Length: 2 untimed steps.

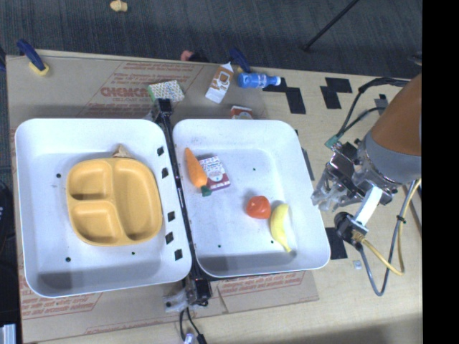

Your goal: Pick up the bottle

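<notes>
The bottle (254, 80) is small and blue with a pale cap end. It lies on its side on the bench behind the right bin (301, 149), outside both bins. My gripper (331, 194) hangs over the bench just beyond the right bin's right rim, far from the bottle and well in front of it. Nothing shows in the gripper. The grey arm with its orange band rises from it toward the right edge of the view.
In the right bin lie a carrot (195, 168), a small printed packet (215, 173), a red tomato (258, 206) and a banana (279, 226). A yellow divided plate (113, 201) sits in the left bin (29, 192). A small carton (220, 82) and a green packet (166, 90) lie near the bottle.
</notes>
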Tool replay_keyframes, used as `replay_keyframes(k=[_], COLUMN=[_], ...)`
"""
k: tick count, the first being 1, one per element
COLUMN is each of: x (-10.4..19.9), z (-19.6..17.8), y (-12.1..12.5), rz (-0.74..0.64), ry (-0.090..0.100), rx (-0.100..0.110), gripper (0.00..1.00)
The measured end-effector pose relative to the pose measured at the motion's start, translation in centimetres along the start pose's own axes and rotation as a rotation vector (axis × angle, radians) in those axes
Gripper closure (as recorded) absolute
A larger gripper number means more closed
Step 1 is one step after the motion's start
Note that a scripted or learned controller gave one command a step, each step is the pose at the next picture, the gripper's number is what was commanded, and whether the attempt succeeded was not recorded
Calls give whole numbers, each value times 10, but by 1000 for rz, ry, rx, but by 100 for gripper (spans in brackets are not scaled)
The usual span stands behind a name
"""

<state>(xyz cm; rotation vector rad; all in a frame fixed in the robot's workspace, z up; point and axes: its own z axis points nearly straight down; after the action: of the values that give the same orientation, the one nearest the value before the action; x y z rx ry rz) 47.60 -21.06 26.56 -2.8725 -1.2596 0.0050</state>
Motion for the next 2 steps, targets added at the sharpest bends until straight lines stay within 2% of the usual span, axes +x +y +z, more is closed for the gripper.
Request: replay_keyframes(k=[1, 2], x=[10, 3], z=[7, 17], y=[-9, -3], rz=[-574, -392], ry=[-1, 0], rx=[-1, 1], gripper=[100, 100])
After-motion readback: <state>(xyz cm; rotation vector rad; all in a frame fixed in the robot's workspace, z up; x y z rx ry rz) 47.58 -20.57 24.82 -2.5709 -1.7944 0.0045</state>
